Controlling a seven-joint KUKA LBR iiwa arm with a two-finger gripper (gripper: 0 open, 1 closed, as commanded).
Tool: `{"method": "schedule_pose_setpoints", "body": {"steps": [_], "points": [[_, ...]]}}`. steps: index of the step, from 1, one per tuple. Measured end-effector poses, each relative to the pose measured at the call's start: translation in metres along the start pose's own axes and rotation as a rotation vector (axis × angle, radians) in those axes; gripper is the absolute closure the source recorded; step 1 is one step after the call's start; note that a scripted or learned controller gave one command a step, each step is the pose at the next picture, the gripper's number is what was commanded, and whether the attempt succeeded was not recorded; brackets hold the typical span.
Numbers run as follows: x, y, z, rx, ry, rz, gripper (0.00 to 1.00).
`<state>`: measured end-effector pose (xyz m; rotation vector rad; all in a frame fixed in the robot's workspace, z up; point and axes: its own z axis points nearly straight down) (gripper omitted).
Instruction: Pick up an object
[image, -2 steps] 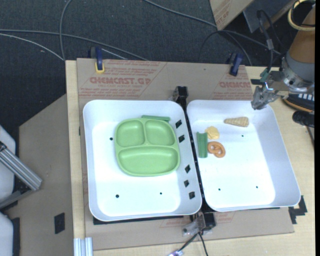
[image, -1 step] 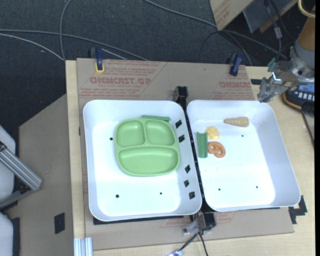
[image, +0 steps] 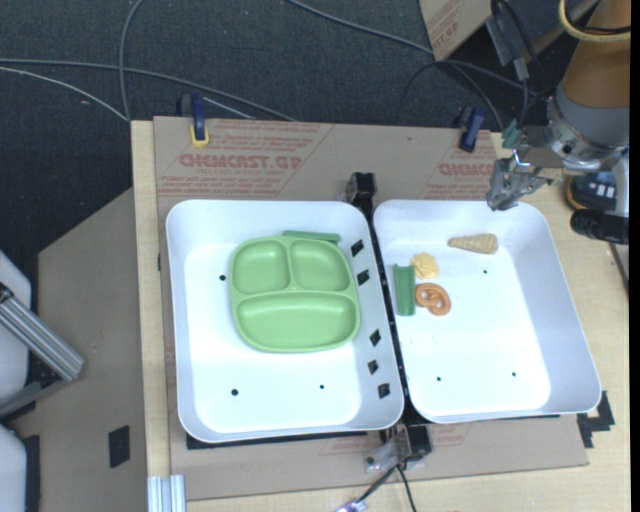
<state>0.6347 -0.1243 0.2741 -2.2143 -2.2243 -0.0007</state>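
Note:
The right bin (image: 540, 330) holds a tan cone-shaped piece (image: 473, 242), a small yellow piece (image: 425, 265), a brown pretzel (image: 433, 298) and a green stick (image: 403, 289). My gripper (image: 503, 194) hangs over the bin's far rim, up and to the right of the cone, with nothing seen between its fingers. The small items lie in the bin's left half, well apart from the gripper.
In the left bin (image: 200, 380) lies a green divided plate (image: 294, 294) with a green strip behind it. Black clips run down the seam between the bins. Blue clamps (image: 199, 122) sit at the cardboard's far edge. Cables lie on the floor beyond.

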Motion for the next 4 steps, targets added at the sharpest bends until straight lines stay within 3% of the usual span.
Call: {"method": "schedule_pose_setpoints", "body": {"steps": [1,3,4], "points": [[0.058,-0.018,0.004,0.001,0.001,-0.002,1.0],[0.156,-0.032,0.011,0.002,-0.001,0.0,1.0],[0.201,-0.053,0.035,0.004,0.0,0.0,1.0]]}}
